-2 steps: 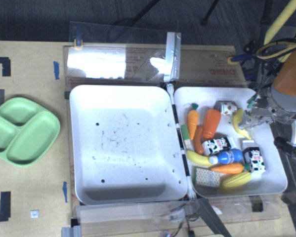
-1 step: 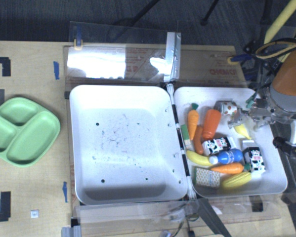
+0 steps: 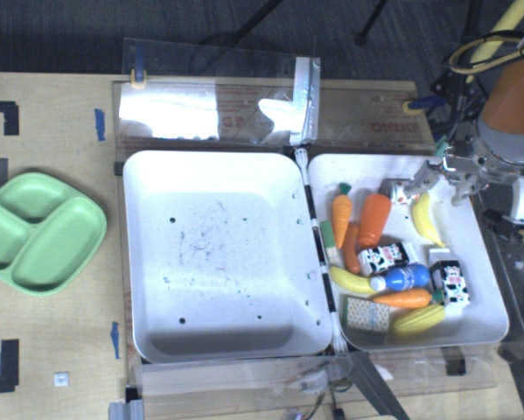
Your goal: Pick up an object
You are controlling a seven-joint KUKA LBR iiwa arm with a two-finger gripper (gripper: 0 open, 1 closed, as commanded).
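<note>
contents, right bin: two carrots, the larger and a slimmer one side by side toward 12 o'clock; a third carrot lying flat toward 6 o'clock; bananas at 3 o'clock, 9 o'clock and 5 o'clock; a blue bottle at centre; two cow-print cartons; a woven-look item at 7 o'clock. all pieces lie on the bin floor, crowded and touching. status: nothing lifted; the pick is not yet done, and selection, descent, closing and lift all appear to remain. gripper: hangs over the bin's 1 o'clock corner, above the rim, near the 3 o'clock banana but apart from it; fingers seem spread, nothing between them. arm: orange band at the view's 3 o'clock edge, wrist angled down and inward. left bin: bare floor. green divided plate: on the bench at 9 o'clock.
</note>
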